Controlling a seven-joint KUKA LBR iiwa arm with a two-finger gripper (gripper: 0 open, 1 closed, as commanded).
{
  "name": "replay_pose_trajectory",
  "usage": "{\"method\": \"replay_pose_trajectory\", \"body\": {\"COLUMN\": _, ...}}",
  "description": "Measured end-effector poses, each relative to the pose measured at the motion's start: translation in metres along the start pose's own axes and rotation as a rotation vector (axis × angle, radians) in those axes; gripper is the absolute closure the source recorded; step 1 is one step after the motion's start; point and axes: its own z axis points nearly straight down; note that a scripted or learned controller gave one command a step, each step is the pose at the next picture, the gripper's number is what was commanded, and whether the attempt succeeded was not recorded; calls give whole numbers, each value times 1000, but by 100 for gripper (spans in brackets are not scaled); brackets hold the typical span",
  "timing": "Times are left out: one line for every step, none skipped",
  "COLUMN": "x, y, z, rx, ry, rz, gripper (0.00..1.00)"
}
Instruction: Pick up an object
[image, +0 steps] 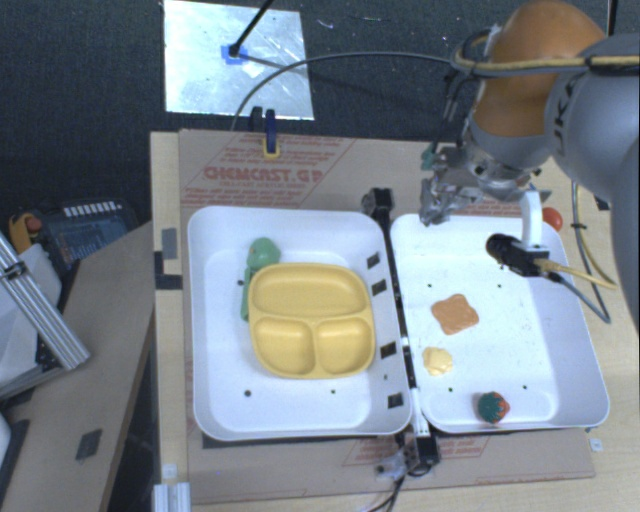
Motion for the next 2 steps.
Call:
{"method": "replay_pose_trajectory", "body": {"x": 57, "y": -17, "z": 18, "rx": 2, "ry": 1, "rz": -2, "gripper": 100}}
{"method": "replay_pose_trajectory", "body": {"x": 101, "y": -35, "z": 32, "rx": 2, "ry": 0, "rz": 1, "gripper": 100}}
